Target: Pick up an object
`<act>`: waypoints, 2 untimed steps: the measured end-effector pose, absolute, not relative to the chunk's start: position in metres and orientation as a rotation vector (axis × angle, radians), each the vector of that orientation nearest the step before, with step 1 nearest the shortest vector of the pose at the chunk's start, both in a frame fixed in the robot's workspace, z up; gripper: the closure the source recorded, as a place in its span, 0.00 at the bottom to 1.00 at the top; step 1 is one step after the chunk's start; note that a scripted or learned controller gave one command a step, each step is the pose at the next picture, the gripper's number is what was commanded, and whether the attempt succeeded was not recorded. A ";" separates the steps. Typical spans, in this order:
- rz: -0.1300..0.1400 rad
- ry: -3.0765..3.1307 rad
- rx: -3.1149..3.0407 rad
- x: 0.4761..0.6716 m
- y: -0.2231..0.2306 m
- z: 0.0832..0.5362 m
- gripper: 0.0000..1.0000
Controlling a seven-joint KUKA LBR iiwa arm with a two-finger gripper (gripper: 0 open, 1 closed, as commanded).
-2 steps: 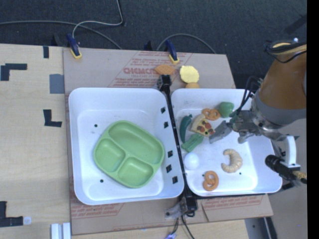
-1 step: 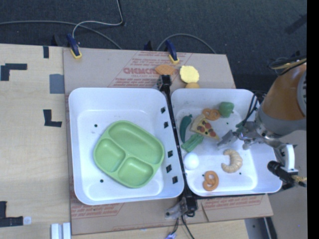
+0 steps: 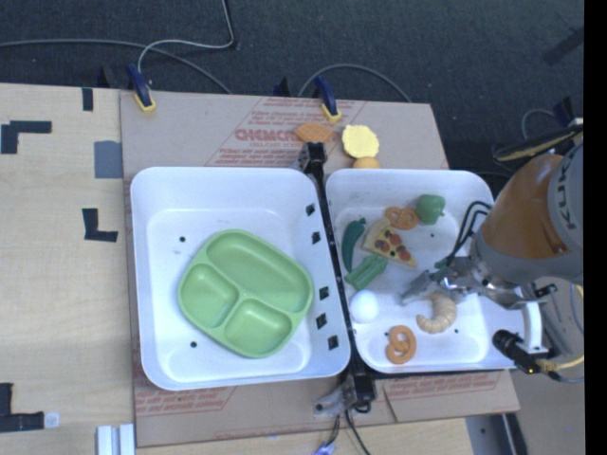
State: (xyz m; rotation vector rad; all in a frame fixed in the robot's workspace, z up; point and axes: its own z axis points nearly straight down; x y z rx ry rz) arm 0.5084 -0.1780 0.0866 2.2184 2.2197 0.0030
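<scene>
Bench (image 3: 57,254): lying under everything, spreading well to my tool's left.
Left bin (image 3: 152,197): sitting well left of my tool, touching the right bin along the middle wall.
Right bin (image 3: 474,349): my tool (image 3: 424,287) is reaching into it, low over its floor.
Green tray (image 3: 245,292): three compartments, lying in the left bin, well apart from my tool.
Arm (image 3: 531,226): leaning in behind my tool, from the right.
Tool: fingers are showing as thin and grey, pointing left with a small gap; I am seeing nothing between them.
Pizza slice (image 3: 391,243): lying just above my tool.
Croissant (image 3: 437,315): lying just below my tool, seemingly touching it.
Green vegetable (image 3: 366,271): lying just left of my tool.
Pretzel (image 3: 400,344): resting below my tool, near the croissant.
White egg (image 3: 364,304): sitting left of my tool, by the middle wall.
Green pepper (image 3: 430,207): sitting above my tool, near the far wall.
</scene>
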 end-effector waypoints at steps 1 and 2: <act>0.003 2.219 2.217 0.509 -0.178 0.097 1.00; 0.007 2.221 2.215 0.558 -0.113 0.087 1.00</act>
